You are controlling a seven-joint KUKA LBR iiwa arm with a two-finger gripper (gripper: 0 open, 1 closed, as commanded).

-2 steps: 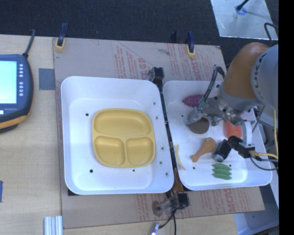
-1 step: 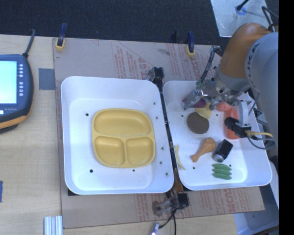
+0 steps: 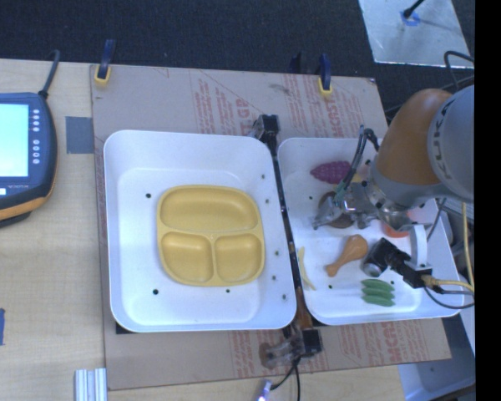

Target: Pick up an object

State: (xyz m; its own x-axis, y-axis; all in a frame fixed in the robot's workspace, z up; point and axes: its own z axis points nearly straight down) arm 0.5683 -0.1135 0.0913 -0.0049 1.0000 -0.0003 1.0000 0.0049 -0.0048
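We see the gripper (image 3: 332, 213) low inside the right bin (image 3: 317, 303), at the end of the grey arm (image 3: 417, 153) whose orange band bulges in from three o'clock. Its metal tips point toward nine o'clock and sit over a small dark brown object (image 3: 328, 199), but we cannot tell whether the fingers are released or clenched, nor whether anything sits between them.

Working outward, a purple, bumpy piece (image 3: 329, 171) lies just at twelve o'clock of the gripper, near the bin's far wall. At five o'clock of the gripper we find a tan toy drumstick (image 3: 347, 254), its narrow end pointing toward seven o'clock, lying free on the bin floor. Beyond it, still toward five o'clock, a green pod-shaped piece (image 3: 377, 292) rests near the bin's near rim. A thin pale yellow strip (image 3: 301, 267) lies at seven o'clock, close to the left wall of that bin.

Farther toward nine o'clock, the left bin (image 3: 125, 224) holds a yellow divided plate (image 3: 210, 234) roughly in its middle. Well beyond that, at the bench's nine o'clock edge, sits a handheld pendant (image 3: 12, 153) with a pale screen
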